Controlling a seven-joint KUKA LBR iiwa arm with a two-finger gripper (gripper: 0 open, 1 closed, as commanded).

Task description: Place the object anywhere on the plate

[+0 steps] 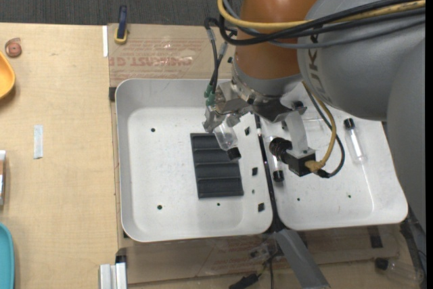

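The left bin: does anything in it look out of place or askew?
The dark ribbed block lies slightly askew to the walls of the left bin. The gripper is at its upper end. Otherwise nothing stands out.

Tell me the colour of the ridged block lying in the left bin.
Dark grey to black; the ridged block shows it best in the camera view.

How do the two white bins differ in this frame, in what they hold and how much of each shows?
The left bin holds a dark ribbed block near its middle; the right bin holds a small clear tube by its right side. The left bin shows almost whole, while the arm covers much of the right bin's upper part. The gripper hangs over the left bin, by the block's top end. Both bins are shallow, white, round-cornered, and sit edge to edge.
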